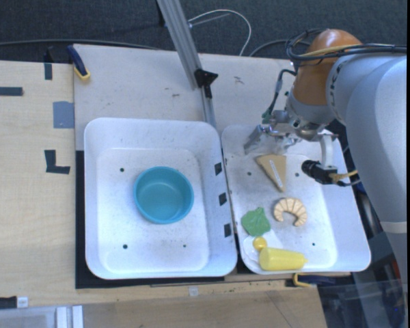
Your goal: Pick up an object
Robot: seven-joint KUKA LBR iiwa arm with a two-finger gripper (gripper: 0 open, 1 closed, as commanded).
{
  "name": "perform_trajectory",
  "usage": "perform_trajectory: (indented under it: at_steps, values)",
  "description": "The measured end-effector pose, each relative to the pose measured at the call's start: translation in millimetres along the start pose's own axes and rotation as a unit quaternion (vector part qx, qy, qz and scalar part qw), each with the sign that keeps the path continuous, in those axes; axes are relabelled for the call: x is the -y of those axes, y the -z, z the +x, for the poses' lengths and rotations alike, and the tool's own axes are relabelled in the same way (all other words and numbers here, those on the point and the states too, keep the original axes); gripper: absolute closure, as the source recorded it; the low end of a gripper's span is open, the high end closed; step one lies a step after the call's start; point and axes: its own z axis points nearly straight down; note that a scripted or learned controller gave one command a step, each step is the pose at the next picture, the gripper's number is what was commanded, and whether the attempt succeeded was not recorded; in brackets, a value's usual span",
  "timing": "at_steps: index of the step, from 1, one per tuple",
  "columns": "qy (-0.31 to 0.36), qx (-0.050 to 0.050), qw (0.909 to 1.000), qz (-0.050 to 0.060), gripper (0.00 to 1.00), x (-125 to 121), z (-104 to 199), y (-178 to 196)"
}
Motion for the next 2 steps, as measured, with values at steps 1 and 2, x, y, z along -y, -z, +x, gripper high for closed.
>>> perform_trajectory:
  at_steps: [1,2]
  values:
    - [0.000,0.000,1.0000,-0.002,0.00,0.1,0.5,-21.8]
    - [0.001,0.001,1.0000,-0.002,1.00,0.0,1.2,-11.1]
